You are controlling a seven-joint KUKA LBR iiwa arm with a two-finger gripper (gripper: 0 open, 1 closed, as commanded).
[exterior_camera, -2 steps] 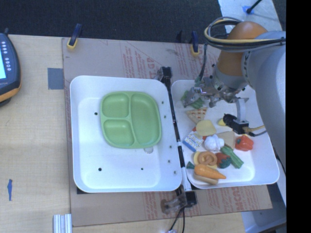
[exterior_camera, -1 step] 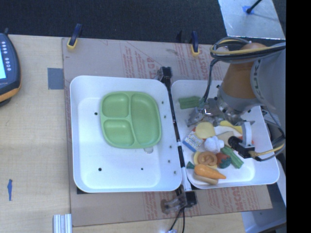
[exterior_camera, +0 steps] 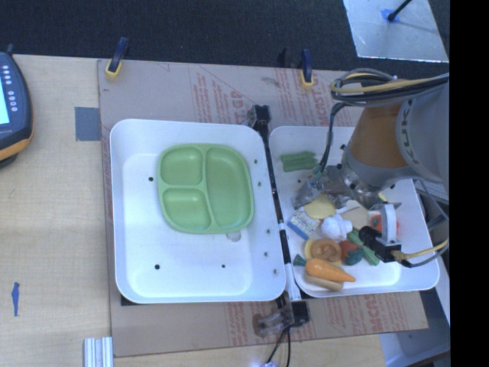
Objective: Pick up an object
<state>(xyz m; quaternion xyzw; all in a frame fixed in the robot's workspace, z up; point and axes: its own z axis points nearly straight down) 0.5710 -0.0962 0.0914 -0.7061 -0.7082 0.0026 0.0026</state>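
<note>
Two white bins are sitting side by side on the desk (exterior_camera: 61, 228). We are seeing a green three-compartment plate (exterior_camera: 206, 188) lying flat in the left bin (exterior_camera: 137, 281). The right bin (exterior_camera: 416, 277) is holding a small heap of toy food: an orange carrot (exterior_camera: 328, 270) lying near the front edge, a round slice with an orange centre (exterior_camera: 324, 249) just behind it, a white lumpy piece (exterior_camera: 335, 226), a pale yellow wedge (exterior_camera: 321, 207), a green flat piece (exterior_camera: 298, 160) towards the back, and some green and red bits (exterior_camera: 359, 247) to the right of the slice. The arm (exterior_camera: 397, 132) is reaching in from the right, and its gripper (exterior_camera: 325, 186) is hanging low over the heap, just above the yellow wedge and behind the white piece. We cannot tell how the gripper is set, and nothing is visibly held in it.
</note>
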